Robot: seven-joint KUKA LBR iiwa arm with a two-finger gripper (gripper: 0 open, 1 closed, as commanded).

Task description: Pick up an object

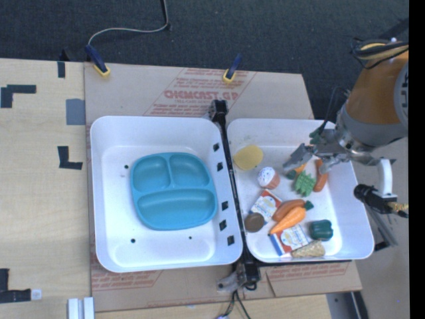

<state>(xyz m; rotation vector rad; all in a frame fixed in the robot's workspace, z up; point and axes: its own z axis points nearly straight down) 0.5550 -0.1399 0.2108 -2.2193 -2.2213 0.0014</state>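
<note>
My gripper (313,161) hangs over the right part of the right bin (352,205), open, its fingers spread with nothing between them. Just below its fingertips lie a small orange carrot (321,179) and a green leafy toy (304,184). Further left in the same bin are a yellow disc (249,157) and a white speckled ball (266,176). Toward the front sit a larger carrot (289,215), a brown round piece (254,222), a dark green pepper (321,229), two printed packets (264,205) (291,238) and a bread piece (309,249).
The left bin (109,145) holds a blue divided plate (174,190). A black divider (226,171) runs between the bins. The grey and orange arm (375,105) comes in from the right over the right bin's far corner.
</note>
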